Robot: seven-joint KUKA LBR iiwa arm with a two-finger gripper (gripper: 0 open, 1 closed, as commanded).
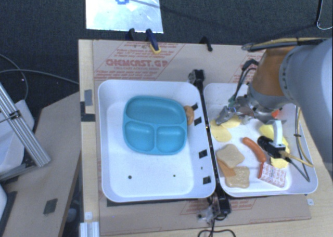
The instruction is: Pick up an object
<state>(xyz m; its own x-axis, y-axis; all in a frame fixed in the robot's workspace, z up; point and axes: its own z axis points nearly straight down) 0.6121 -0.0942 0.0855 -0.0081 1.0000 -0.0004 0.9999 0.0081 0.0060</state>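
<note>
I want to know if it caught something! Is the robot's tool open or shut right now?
Tool: cannot be told. It sits low in the right bin, just above a pale yellow slice.

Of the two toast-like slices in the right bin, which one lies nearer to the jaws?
The paler bread slice, lying higher in the view beside the sausage; the browner slice lies at the bin's near edge, farther from the gripper.

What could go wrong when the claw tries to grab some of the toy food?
1. The food in the right bin is crowded. The sausage lies close to the bread slice, so the claw might bump or drag a neighbour.
2. The yellow slice under the claw looks flat, so it could slip away.
3. The claw is near the bin's wall and might knock it.
</note>
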